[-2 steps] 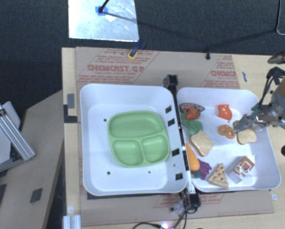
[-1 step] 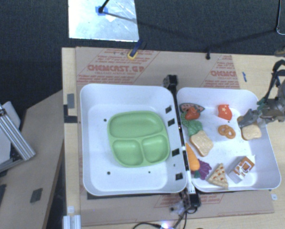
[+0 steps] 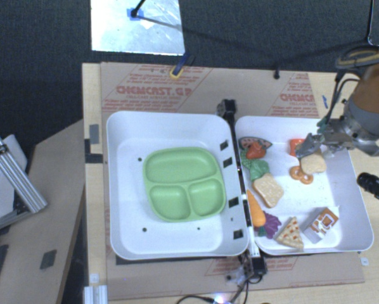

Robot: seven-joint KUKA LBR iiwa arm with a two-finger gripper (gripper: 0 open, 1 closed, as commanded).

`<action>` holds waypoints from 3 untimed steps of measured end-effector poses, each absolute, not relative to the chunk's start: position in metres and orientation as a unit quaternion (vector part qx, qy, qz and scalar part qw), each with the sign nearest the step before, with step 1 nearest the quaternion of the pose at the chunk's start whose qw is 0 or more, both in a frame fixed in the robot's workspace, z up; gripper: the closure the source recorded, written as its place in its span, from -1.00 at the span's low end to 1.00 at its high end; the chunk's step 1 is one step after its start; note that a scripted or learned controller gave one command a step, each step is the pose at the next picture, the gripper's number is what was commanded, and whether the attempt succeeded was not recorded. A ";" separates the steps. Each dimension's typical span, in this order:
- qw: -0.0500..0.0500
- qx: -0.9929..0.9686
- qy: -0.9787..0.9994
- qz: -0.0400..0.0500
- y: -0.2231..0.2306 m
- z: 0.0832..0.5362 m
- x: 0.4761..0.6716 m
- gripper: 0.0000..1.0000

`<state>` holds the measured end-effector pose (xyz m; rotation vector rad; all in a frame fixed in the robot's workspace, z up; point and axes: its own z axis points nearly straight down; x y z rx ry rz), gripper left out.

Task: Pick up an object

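Beige bread roll (image 3: 314,164) lies just below the claw (image 3: 316,143); its grip state I cannot tell.

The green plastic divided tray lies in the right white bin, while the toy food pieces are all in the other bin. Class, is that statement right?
Not quite. The camera view shows the green plastic divided tray lying in the left white bin, not the right one. The toy food pieces, such as the tan bread slice and the orange carrot, are indeed all in the other bin, the right white bin.
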<state>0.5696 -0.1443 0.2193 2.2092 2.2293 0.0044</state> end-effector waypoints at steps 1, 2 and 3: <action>0.001 0.704 0.710 0.002 -0.113 0.214 0.605 1.00; 0.001 0.704 0.710 0.002 -0.079 0.213 0.642 1.00; 0.002 0.705 0.710 0.002 -0.063 0.235 0.659 1.00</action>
